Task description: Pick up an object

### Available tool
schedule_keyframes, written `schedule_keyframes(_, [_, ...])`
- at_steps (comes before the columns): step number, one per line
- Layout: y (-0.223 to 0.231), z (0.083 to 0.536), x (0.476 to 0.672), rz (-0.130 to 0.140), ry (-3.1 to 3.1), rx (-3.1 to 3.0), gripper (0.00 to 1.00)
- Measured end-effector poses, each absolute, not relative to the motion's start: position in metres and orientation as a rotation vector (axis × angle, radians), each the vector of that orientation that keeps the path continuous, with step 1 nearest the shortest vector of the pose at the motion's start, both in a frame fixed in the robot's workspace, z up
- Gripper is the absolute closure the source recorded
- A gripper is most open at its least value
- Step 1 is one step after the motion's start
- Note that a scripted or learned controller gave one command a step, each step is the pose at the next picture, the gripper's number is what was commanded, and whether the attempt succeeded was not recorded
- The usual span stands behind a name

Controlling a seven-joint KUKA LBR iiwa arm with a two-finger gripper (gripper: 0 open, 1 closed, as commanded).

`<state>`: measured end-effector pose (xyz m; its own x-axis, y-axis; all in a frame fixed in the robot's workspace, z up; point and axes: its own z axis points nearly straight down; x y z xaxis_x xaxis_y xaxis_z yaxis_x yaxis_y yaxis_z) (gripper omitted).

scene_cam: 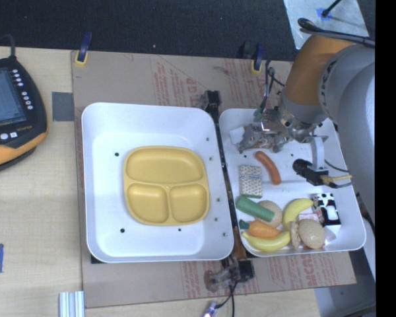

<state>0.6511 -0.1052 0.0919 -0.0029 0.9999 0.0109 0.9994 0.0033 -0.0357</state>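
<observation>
My gripper [263, 141] hangs low over the far end of the right bin [354, 243], just beyond a red-orange sausage [269, 167]. Nearer lie a checked waffle piece [249, 180], a green cucumber [253, 207], a carrot [263, 229] and a banana [266, 244]. To their right sit a second banana [297, 209], a pale bread roll [310, 233] and a black-and-white toy [326, 207]. I see nothing held in the gripper.
The left bin [99, 177] holds a yellow divided plate [166, 183]. An orange-edged control tablet [10, 111] lies on the bench at far left. The grey arm with its orange band [317, 65] reaches in from the upper right.
</observation>
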Motion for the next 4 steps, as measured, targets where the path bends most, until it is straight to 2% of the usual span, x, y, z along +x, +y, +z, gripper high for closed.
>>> schedule_keyframes(1, [-0.100,0.092,0.650,0.039,-2.205,-2.206,0.00])
schedule_keyframes(4, [-0.112,0.092,0.651,0.025,-2.201,-2.193,0.00])
